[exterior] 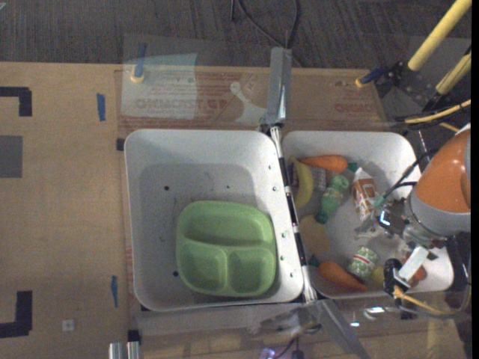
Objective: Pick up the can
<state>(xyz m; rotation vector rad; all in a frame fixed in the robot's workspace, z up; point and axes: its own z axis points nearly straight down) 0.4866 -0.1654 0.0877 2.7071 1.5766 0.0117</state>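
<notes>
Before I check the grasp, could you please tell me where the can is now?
In the camera view, the can lies low in the right-hand bin, just right of the lower carrot.

The can (364, 261) is small and short, wrapped in a label that is mostly green and white with a touch of red. It looks tipped over at a slant rather than standing upright, though the view is too blurred to show which end faces up. It lies on the white floor of the right bin (352, 139), in the part nearest the camera, just beside the thick end of an orange carrot (340, 274) on its near-left.
</notes>
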